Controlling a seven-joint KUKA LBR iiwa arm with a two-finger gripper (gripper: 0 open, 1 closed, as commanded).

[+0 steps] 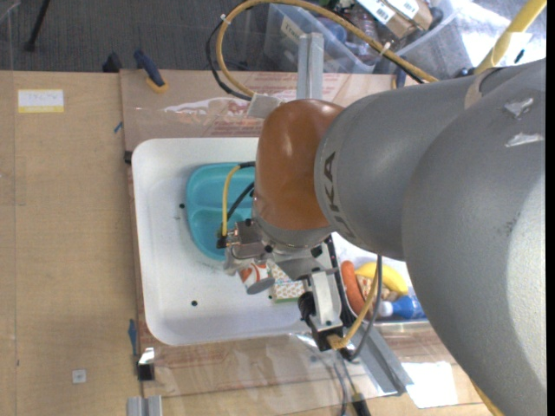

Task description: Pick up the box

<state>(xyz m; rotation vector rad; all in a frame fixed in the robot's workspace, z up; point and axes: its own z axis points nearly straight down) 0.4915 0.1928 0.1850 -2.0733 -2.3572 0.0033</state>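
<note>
In the left white bin [165, 258], the grey arm [416, 180] with its orange band [290, 172] reaches down from the right and covers much of the bin's middle. The pincer [260, 271] sits low over the bin floor, just right of a teal dish [208, 206] that lies against the bin's upper middle. Directly under the wrist, a small box [282, 286] with red, white and green print shows at the pincer's tip, touching or nearly touching the bin floor; a red-and-white part [253, 276] next to it may belong to the same box or be a separate thing, I cannot tell which. The wrist hides how the pincer stands, so whether it is clamped on the box cannot be told. A yellow cable [227, 199] runs down along the wrist over the teal dish. To the right, partly hidden beneath the arm, lie an orange item [353, 286] and a yellow one [390, 277] in the other bin. The wooden surface [61, 250] spreads to the left, and a clear tub of clutter [373, 7] stands beyond it at the top.
</note>
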